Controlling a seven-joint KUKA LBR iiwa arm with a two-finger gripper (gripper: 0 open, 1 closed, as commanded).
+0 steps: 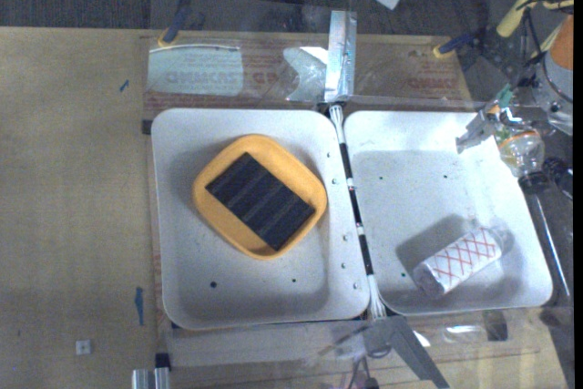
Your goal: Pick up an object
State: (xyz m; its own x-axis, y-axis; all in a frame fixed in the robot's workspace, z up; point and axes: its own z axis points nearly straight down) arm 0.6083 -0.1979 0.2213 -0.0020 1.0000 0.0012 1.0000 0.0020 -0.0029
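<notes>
Two shallow white plastic bins sit side by side on the wooden bench, touching along a centre seam.

Left bin: one rounded-square yellow-orange pad with a dark ribbed rectangular panel on top. It lies flat, rotated roughly diagonal to the bin walls, in the middle of the bin and a bit toward the back edge. Clear of all four walls.

Right bin: one short cylinder wrapped in white with a red lattice pattern, lying on its side, long axis slanted. It sits toward the front right corner of that bin, close to the right wall; can't tell whether it touches. It has a grey end cap on the front-left end and a clear-looking section at the back-right end, too blurred to say more.

Gripper sits at the back right corner of the right bin, above the rim area, with the grey arm and orange band behind it at the bench's right edge. It is well apart from the cylinder and far from the yellow pad. Metal finger parts are visible but cluttered with cables and a shiny translucent piece; jaw state: cannot tell. Nothing visibly between them.

Behind the bins, along the back edge of the bench: clear plastic sheeting and an upright metal bracket in line with the seam.
</notes>
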